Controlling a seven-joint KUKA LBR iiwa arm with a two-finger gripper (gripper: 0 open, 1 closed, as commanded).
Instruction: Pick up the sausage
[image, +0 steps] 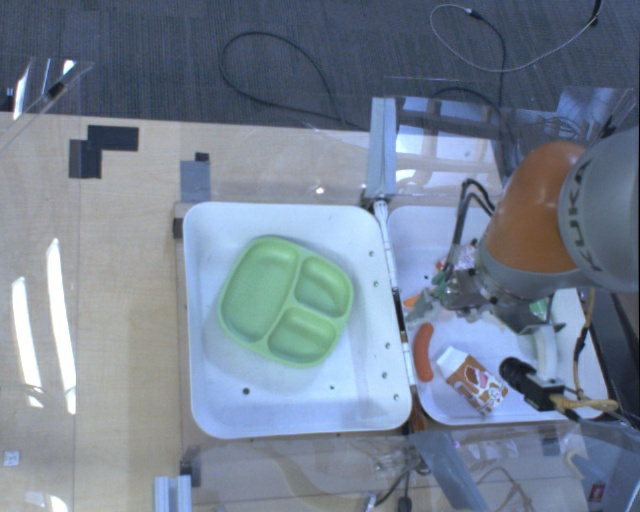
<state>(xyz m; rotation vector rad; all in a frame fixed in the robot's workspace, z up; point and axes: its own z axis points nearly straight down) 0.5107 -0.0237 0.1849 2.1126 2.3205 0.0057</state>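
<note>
- Sausage (424, 352) lies lengthwise along the left wall of the right bin (432, 240), toward its front corner, untouched.
- Gripper (447, 292) hangs over the same bin's middle, just beyond the sausage; whether it is parted or closed cannot be told.
- Small carton (472, 381) beside the sausage, at the front edge.
- Green divided plate (287, 300) sits mid left bin (205, 400).

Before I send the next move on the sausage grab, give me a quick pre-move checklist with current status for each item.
1. Orange-red sausage visible in the right white bin, near its left wall: ok.
2. Sausage top unobstructed: ok.
3. Gripper directly over the sausage: not ok, it sits farther back in the bin.
4. Sausage grasped: not ok.
5. Small brown-and-white carton apart from the sausage: ok, but close.
6. Green divided plastic plate out of the way in the left white bin: ok.
</note>
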